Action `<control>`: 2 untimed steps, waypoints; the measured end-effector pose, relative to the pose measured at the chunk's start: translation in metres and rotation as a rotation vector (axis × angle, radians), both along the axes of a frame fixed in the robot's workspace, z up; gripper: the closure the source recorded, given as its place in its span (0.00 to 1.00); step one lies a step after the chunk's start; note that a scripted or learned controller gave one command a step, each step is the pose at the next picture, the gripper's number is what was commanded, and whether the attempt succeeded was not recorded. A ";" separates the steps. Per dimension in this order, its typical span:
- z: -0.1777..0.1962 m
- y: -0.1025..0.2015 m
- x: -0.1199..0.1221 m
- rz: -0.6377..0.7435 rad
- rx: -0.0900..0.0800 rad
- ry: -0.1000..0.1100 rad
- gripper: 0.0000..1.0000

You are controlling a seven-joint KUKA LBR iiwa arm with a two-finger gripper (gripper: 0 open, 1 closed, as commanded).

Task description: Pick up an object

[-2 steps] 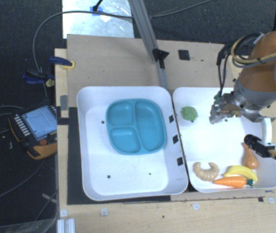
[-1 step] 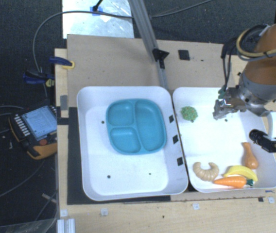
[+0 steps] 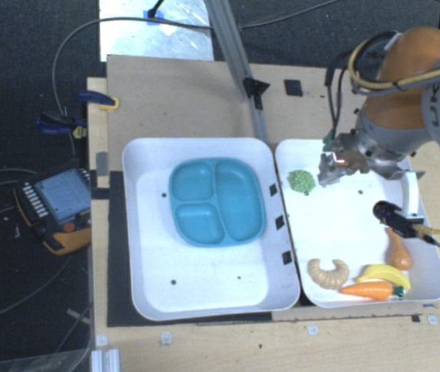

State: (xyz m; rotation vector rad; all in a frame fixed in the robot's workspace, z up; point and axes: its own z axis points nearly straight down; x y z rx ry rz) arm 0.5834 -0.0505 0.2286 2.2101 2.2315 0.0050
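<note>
Holding one blue plate (image 3: 217,201); one carrot (image 3: 368,290); one banana (image 3: 386,274)

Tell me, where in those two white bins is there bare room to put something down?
Left white bin: bare floor below the blue divided plastic plate. Right white bin: open middle, between the green broccoli-like toy and the beige croissant toy. Crowded: bottom right corner, with yellow banana, orange carrot and brown pear-shaped toy.

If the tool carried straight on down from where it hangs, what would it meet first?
Probably the bare floor of the right bin, just beside the green broccoli-like piece. The tool sits right of that piece; height is hard to judge from this slanted view, so it might clip it.
</note>
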 end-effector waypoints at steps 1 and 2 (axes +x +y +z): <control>-0.006 0.049 0.016 0.000 0.000 0.000 1.00; -0.007 0.113 0.024 0.002 0.001 0.000 1.00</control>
